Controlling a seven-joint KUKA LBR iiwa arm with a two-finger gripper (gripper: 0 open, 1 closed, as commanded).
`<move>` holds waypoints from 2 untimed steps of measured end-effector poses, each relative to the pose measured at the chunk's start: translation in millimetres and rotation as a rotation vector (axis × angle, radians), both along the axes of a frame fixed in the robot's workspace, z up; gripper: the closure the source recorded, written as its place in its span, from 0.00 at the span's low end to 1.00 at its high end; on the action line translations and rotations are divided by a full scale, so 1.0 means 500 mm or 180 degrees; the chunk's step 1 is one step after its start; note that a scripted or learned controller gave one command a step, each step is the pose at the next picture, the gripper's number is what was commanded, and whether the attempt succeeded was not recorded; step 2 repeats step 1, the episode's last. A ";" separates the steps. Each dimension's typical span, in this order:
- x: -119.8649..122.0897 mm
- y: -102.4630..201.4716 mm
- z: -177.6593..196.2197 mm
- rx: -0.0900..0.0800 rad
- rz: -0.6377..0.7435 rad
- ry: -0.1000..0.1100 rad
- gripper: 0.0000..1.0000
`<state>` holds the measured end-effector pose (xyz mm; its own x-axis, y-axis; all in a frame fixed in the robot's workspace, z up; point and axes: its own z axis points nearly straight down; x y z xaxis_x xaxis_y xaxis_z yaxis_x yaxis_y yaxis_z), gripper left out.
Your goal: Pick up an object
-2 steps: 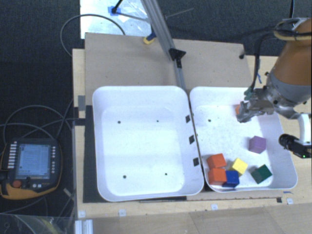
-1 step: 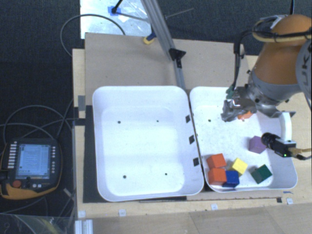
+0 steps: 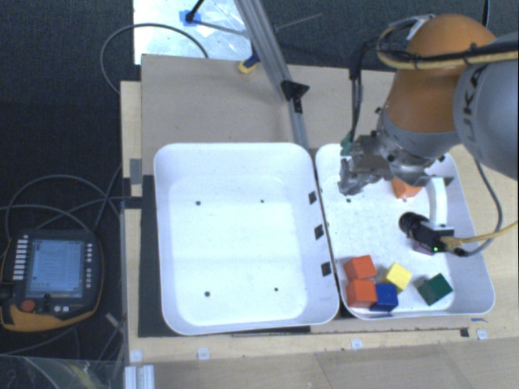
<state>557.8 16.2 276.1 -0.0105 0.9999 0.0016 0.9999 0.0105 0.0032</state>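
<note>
Blue block point(image 3: 387, 296), orange blocks point(image 3: 361, 279) beside

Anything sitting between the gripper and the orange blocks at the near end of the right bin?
No. In the camera view, the bin floor between the gripper and the orange blocks is bare white. The yellow block lies off to the side.

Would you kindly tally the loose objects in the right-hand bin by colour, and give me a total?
Orange: 3, two blocks and one object partly hidden by the arm
Yellow: 1, a block
Blue: 1, a block
Green: 1, a block
Total: 6, all in the right bin
</note>
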 end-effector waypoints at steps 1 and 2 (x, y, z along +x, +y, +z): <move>0.016 0.116 -0.005 0.0002 0.0005 0.0001 1.00; 0.016 0.116 -0.005 0.0002 0.0005 0.0001 1.00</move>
